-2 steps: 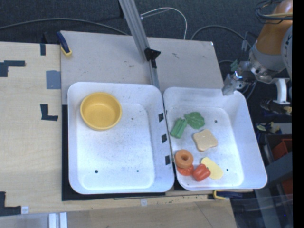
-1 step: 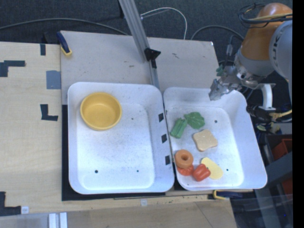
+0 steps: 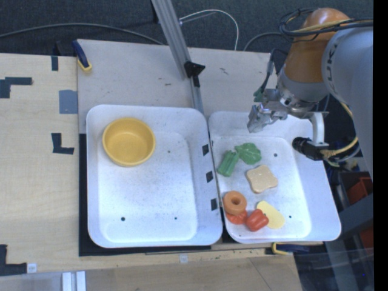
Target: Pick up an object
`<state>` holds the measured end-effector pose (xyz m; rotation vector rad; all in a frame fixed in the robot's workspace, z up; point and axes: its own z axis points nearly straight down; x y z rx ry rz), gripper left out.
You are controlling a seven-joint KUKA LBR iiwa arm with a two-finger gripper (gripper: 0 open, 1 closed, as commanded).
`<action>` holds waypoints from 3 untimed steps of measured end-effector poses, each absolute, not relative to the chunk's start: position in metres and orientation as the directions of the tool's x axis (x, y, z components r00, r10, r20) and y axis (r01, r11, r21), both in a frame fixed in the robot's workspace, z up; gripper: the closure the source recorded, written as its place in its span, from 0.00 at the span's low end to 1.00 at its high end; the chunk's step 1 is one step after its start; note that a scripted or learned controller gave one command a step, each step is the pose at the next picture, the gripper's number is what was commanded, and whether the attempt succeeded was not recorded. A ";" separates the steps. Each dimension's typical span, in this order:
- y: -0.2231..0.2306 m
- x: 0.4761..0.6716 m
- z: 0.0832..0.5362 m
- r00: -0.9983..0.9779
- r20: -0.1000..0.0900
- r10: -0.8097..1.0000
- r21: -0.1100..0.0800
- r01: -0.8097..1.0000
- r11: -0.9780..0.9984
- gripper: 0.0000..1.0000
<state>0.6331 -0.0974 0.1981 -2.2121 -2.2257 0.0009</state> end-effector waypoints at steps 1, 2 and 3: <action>-0.048 0.622 0.212 -0.007 0.002 1.000 -0.002 1.000 0.007 1.00; 0.001 0.624 0.212 -0.007 0.002 1.000 -0.001 1.000 0.007 1.00; 0.051 0.625 0.213 -0.007 0.002 1.000 -0.002 1.000 0.007 1.00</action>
